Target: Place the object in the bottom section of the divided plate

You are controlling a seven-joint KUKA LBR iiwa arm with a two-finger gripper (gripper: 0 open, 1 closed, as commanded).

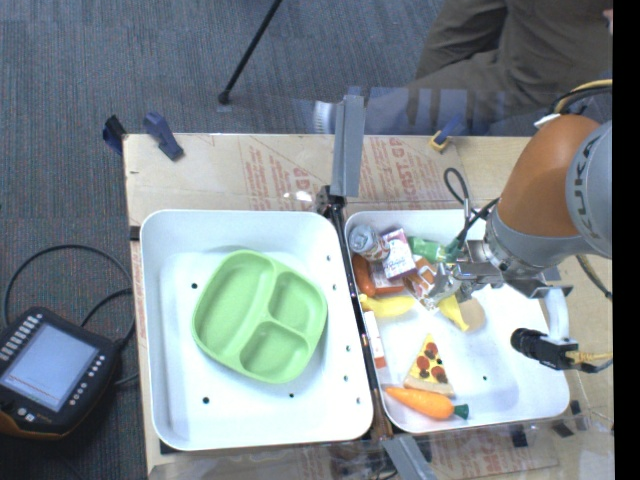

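Nearest me in the right white bin [535,393] lie an orange plastic carrot [424,402] and a toy pizza slice [429,362], both loose on the floor, well clear of the arm. Farther up, my end effector [452,284] sits low over the jumble by the yellow toy banana [455,311], apparently positioned to pick from that pile; I cannot tell its opening state, nor which piece it targets. The light-green divided plastic plate [260,315] waits in the left white bin [160,268], its bottom section unfilled, so placement remains undone.
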